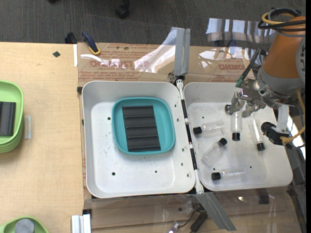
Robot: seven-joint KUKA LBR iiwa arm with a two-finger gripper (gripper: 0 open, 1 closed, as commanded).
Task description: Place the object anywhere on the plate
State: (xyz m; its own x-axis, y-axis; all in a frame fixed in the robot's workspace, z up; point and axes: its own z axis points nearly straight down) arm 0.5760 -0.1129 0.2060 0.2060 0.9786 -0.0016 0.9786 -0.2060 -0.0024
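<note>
Several clear vials with black caps lie in the right bin [272, 178]. One vial [236, 124] points its cap toward the front, and its far end lies just under my gripper [240, 108]. The gripper hangs over the back of the right bin with its fingers spread, open, and nothing is gripped between them. Other vials lie to the left [210, 128], to the right [256, 131], at the middle [214, 153] and near the front [232, 174]. In the left bin [97, 169] sits the teal plate [119, 130], which carries a black ridged block [141, 127].
A raised divider [187, 130] separates the two bins. A green tray [9, 118] sits at the far left of the wooden bench. Cables and a black hose [272, 132] hang beside the wrist at the right bin's right side.
</note>
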